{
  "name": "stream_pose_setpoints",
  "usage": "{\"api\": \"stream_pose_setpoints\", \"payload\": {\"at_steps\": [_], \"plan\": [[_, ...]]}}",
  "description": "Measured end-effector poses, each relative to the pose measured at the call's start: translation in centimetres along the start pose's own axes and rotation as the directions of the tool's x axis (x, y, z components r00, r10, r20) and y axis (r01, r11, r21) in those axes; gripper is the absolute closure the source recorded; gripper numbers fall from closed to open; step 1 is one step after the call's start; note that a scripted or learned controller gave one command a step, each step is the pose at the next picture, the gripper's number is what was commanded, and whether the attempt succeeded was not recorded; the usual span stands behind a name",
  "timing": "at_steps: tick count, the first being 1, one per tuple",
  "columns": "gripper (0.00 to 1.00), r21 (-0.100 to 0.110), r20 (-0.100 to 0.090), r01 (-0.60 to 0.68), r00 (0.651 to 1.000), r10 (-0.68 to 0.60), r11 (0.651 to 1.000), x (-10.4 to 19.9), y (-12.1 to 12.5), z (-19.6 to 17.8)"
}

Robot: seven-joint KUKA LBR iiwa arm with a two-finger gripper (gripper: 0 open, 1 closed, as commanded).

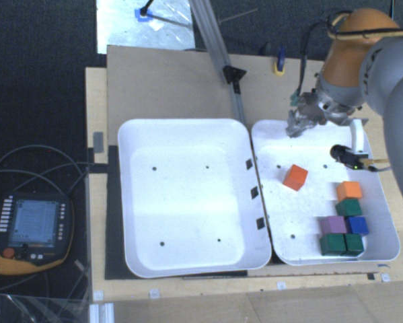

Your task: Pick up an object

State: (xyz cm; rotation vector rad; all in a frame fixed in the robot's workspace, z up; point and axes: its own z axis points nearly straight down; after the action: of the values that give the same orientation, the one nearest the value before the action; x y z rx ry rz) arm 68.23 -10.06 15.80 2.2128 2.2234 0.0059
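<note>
An orange-red cube [295,177] lies alone near the middle of the right bin [280,247]. A cluster of blocks sits in that bin's near right corner: an orange one [349,190], a dark green one [350,206], a blue one [357,225], a purple one [333,224] and a green one [340,244]. My gripper [297,128] hangs over the far edge of the right bin, up and slightly right of the orange-red cube, apart from every block. Nothing shows between its fingers.
The left bin [130,200] stands beside the right one, with small black clips [254,192] on the shared edge. A grey slanted pole [211,29] rises behind the bins. A handheld control pendant [29,231] lies off the bench at left.
</note>
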Motion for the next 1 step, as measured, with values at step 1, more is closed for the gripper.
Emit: {"api": "stream_pose_setpoints", "payload": {"at_steps": [1], "plan": [[1.00, -0.002, 0.000, -0.003, 1.000, 0.003, 1.000, -0.55, -0.67, -5.67]]}}
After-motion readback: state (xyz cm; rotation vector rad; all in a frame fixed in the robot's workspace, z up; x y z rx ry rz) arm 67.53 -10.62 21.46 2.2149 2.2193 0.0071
